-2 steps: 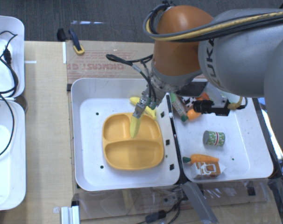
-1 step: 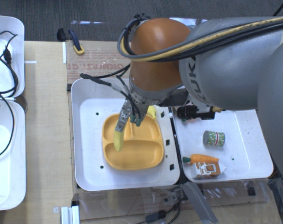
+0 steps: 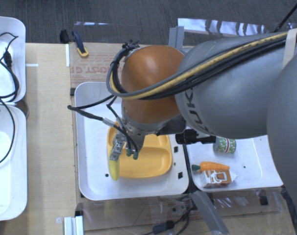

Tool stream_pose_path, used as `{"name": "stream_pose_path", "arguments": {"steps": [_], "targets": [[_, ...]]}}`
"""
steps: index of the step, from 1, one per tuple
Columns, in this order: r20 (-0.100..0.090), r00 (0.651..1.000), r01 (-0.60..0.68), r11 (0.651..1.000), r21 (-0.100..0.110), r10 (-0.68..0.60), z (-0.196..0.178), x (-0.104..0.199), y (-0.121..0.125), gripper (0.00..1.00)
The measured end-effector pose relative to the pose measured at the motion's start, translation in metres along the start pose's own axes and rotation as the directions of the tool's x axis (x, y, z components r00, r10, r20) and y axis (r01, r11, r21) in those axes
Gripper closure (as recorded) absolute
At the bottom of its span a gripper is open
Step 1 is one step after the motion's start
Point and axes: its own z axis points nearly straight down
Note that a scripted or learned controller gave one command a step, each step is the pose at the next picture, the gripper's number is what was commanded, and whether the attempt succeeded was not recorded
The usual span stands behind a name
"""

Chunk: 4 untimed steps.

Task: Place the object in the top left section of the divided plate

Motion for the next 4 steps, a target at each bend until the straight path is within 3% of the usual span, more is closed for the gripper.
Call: {"name": "stream_pose_path", "arguments": {"steps": [1, 2, 3, 4], "targets": [[0.001, 0.91, -0.414, 0.91, -0.001, 0.414, 0.135, -0.01, -0.053, 1.0], [0.002, 0.89, -0.455, 0.89, -0.001, 0.455, -0.015, -0.082, -0.108, 1.0], [0.001, 0.935, -0.353, 0.935, 0.0, 0.353, -0.014, -0.073, -0.022, 1.0], [0.0, 0.926, -0.377, 0.926, 0.002, 0.377, 0.075, -0.069, -0.108, 1.0]]}}
